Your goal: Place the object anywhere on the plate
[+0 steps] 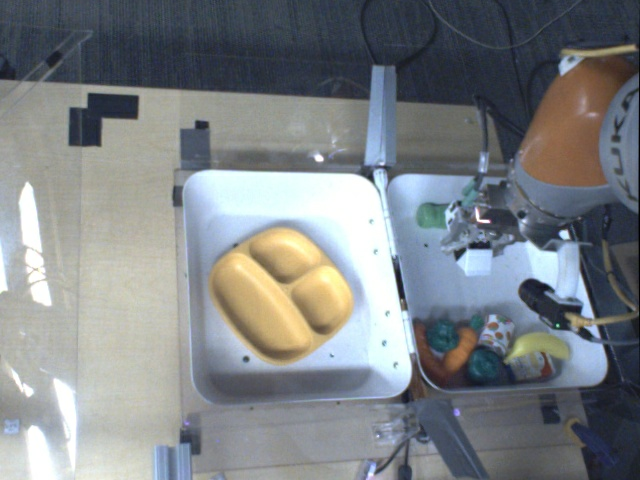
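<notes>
Wooden counter (110, 298), two white bins. Yellow plate (282, 293) in left bin; toys (485, 350) heaped right of plate. Tool (478, 230) above toys, spread unclear. Descend centred; confirm grasp before transfer.

Legible markings are almost wholly lacking. The one candidate stands on the arm (590, 128): dark characters on the grey casing at the right edge of the view, beside the orange band, cut off by the frame so that only a fragment, possibly "U" and "K", can be made out; the full word cannot be confirmed. A small patterned package (497, 332) among the items in the right bin (430, 268) carries coloured print, too small and blurred to read. No number, label or sign can be read on the yellow plate (281, 293), on the left bin (210, 368), or on the bench (100, 268).
</notes>
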